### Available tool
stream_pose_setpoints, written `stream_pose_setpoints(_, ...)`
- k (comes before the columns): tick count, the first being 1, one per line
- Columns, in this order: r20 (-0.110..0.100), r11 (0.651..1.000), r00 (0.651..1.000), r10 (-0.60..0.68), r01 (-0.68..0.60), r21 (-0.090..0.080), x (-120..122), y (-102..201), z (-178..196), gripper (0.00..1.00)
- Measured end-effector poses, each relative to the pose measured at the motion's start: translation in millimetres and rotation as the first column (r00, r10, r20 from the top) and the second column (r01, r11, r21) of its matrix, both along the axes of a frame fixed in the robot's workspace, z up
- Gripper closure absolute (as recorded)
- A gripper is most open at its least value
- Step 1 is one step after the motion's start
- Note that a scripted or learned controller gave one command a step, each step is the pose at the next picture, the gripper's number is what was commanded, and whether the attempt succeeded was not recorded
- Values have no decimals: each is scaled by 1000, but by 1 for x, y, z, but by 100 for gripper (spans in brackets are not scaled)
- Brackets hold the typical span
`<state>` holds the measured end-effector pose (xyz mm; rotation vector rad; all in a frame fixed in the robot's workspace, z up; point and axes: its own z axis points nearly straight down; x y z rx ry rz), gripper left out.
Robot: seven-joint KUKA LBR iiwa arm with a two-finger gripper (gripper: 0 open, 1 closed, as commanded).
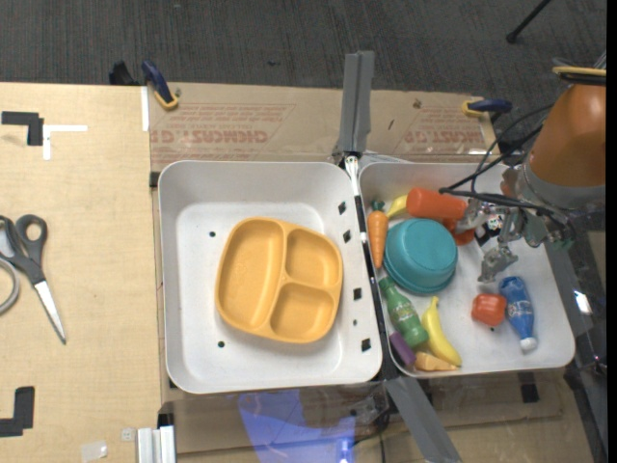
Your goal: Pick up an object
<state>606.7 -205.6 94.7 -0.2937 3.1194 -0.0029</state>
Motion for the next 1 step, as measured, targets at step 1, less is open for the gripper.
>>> stream_pose_setpoints(1,-4,989,989,-148,148,1,-18,32,-2,0)
